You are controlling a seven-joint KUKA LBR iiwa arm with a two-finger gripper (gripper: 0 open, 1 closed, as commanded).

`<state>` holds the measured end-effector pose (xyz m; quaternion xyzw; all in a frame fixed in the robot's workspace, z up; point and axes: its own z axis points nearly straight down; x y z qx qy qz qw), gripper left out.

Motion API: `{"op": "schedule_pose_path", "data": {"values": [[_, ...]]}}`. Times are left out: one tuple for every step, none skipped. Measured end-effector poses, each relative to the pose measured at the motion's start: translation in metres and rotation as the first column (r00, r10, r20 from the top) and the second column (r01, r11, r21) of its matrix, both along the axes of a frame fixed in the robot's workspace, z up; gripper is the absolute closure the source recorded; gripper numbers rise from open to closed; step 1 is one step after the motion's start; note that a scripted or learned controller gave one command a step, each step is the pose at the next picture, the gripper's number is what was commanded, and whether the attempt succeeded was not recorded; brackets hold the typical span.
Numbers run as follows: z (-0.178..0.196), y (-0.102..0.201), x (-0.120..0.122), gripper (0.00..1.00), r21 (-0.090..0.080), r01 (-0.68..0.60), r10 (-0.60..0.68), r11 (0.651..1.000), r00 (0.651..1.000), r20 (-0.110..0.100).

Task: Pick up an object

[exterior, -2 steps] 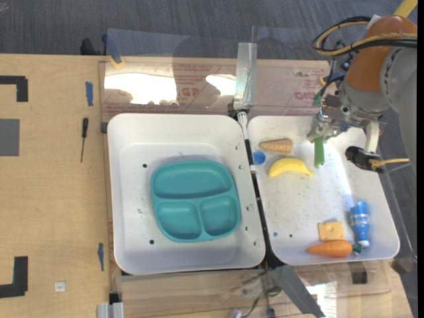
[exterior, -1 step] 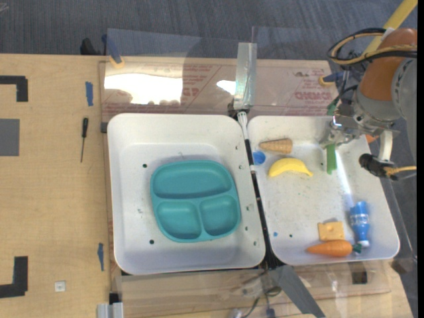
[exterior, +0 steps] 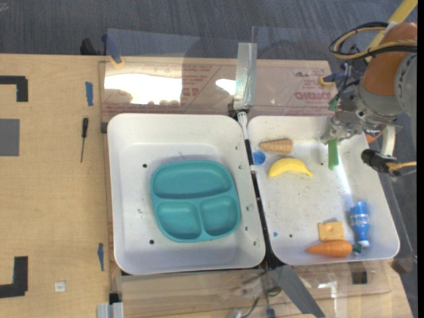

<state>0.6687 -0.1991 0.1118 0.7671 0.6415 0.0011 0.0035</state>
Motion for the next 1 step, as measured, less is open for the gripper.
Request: {"op": "schedule_pose_path", "data": {"values": [[0.1081,0.0445,-0.0096,1.0,0.002,-0.035,0.035,0.999,0.999,0.01]]}}
